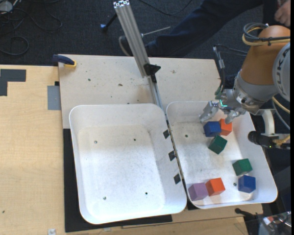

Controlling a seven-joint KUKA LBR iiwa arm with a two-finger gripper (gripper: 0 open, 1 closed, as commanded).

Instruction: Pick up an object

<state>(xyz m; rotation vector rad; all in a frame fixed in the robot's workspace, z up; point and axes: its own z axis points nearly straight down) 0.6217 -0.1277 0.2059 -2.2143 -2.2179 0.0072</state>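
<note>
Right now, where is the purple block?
The purple block sits in the right bin, near its front edge on the camera view's lower side, touching the orange block beside it.

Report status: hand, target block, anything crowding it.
Hand open, low in right bin, fingers spread above blue block; nothing held. Orange block touches blue's right side, dark green block just below it. Tight cluster, may foul the grasp.

The hand (220, 115) hovers spread above a blue block (212, 128) in the right bin (264, 192).
</note>
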